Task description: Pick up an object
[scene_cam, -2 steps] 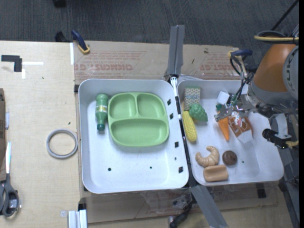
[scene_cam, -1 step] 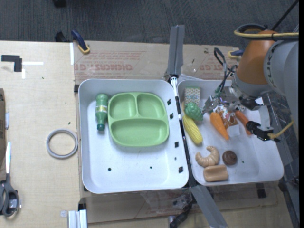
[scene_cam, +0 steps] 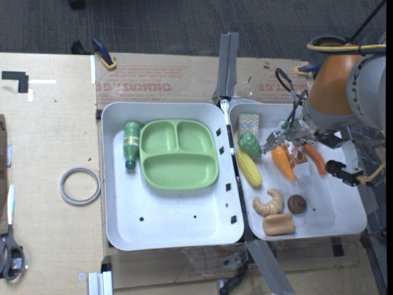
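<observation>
The grey two-finger gripper (scene_cam: 281, 142) hangs low over the right-hand shallow white bin (scene_cam: 334, 214), its metal fingers (scene_cam: 271, 144) spread apart just above the orange plastic carrot (scene_cam: 283, 163), the likely target. Nothing sits between the fingers yet. The carrot lies slantwise, just right of the yellow plastic corn cob (scene_cam: 250, 168) and below the green plastic broccoli (scene_cam: 250, 145). To grip well, the jaws should straddle the carrot across its thick upper end, descend squarely, and close without nudging the second orange piece (scene_cam: 314, 158) on the carrot's right.
</observation>
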`<move>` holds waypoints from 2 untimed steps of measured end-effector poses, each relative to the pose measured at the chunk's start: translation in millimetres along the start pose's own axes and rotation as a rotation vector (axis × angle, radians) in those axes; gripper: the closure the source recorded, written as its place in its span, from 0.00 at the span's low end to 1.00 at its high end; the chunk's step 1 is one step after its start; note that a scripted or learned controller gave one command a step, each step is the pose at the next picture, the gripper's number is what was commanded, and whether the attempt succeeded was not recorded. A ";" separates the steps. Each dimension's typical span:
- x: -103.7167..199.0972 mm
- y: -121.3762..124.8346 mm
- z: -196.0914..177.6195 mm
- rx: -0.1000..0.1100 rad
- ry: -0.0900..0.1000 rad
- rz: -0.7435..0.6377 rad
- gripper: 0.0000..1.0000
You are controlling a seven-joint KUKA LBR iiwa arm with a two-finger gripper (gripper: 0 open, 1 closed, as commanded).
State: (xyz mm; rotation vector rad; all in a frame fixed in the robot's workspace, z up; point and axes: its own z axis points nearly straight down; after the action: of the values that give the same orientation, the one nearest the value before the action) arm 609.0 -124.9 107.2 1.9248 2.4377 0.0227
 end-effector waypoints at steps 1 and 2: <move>-3.9 2.5 -14.0 -0.009 -0.007 0.004 1.00; -3.0 2.2 -13.3 -0.008 -0.005 0.004 0.00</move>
State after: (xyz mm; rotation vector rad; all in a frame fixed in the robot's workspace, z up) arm 611.4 -127.1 120.6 1.9242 2.4270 0.0270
